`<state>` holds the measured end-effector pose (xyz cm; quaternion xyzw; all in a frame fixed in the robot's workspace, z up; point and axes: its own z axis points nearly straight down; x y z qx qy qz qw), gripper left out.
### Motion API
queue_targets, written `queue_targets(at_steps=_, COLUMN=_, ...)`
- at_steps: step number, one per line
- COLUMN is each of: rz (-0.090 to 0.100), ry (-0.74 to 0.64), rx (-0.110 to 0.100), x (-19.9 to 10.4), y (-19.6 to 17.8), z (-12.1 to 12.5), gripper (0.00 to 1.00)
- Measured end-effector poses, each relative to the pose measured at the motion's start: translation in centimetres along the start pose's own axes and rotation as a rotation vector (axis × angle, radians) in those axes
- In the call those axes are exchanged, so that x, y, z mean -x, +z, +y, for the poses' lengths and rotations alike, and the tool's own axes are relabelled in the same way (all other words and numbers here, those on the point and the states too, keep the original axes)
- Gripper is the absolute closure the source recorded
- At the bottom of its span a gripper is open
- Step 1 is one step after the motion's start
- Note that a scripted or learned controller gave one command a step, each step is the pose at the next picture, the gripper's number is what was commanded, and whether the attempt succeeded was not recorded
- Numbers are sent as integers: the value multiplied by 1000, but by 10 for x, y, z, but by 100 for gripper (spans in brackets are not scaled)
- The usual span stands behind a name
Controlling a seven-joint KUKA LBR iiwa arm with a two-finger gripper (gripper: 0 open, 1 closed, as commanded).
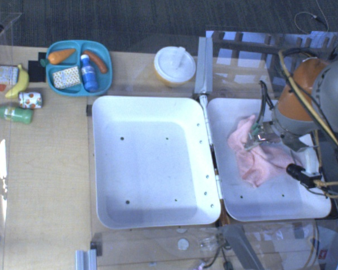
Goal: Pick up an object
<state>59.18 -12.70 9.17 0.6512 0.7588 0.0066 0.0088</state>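
A crumpled pink cloth (252, 153) lies in the right white bin (270, 204), toward its middle and back. My gripper (259, 136) is down on the cloth's upper right part, its metal tip touching or pressing into the folds. The grey arm with its orange band (303, 94) comes in from the right above the bin and covers the cloth's right edge.
The left white bin (149, 162) sits beside the right one. Behind the bins are a blue divided plate (79, 67) with toy food, a lidded yellow bowl (174, 65), and a banana, can and green bottle at far left. Cables hang by the arm.
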Motion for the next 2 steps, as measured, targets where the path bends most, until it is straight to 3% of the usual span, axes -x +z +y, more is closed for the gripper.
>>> queue_targets(at_steps=1, rz=8, ry=-271, rx=-20, x=-47, y=-89, z=60, gripper=100)
queue_targets(at_steps=2, rz=5, ry=-128, rx=-22, x=-46, y=-90, z=88, gripper=100)
